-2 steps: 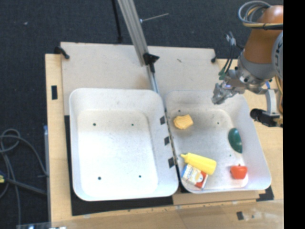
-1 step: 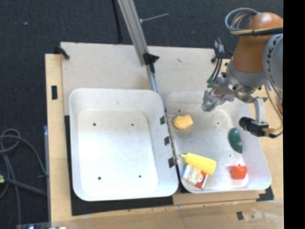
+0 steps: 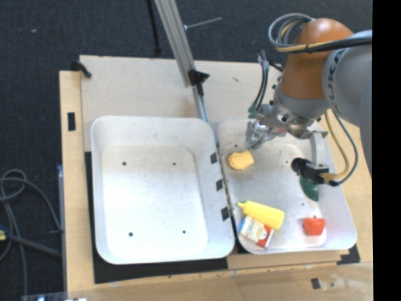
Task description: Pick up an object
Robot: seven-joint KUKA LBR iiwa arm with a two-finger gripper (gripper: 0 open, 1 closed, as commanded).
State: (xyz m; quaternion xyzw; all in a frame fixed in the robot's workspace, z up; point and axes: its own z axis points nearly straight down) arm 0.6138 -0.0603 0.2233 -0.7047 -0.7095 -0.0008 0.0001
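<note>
In the right bin lie a pale yellow lump near its left wall, a yellow bottle-shaped toy, a small red and white carton at the front, a red pepper-like piece and a dark green piece. My gripper hangs over the bin's back left part, just above and to the right of the yellow lump. Nothing shows between its fingertips.
The left bin sits beside the right one, their walls touching at the middle. A slanted metal pole rises behind the bins. Cables loop from the arm over the right bin's right side.
</note>
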